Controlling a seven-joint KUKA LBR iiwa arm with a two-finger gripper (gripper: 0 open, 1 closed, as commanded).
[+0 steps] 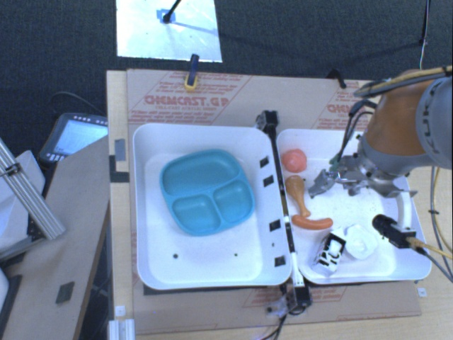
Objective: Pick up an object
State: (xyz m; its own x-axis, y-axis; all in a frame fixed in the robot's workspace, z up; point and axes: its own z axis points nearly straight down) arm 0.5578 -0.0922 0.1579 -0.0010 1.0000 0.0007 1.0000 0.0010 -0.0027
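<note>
Gripper [324, 183] is low over the right bin [410, 257], fingers spread wide, nothing between them. 5 items sit in that bin: pink ball [294, 160] far-left, tan curved piece [298, 195] just left of the gripper, orange sausage shape [312, 223] nearer, black-and-white block [328, 252] and white lump [359, 242] at the near side. Left bin [152, 261] holds 1 blue divided tray [207, 190].

The arm [410, 129] runs off the right edge, its bulk covers the right bin's [311, 137] far right corner, the gripper's [327, 181] fingers are too small and dark to read, and the black-and-white object's [329, 252] print can't be read.
</note>
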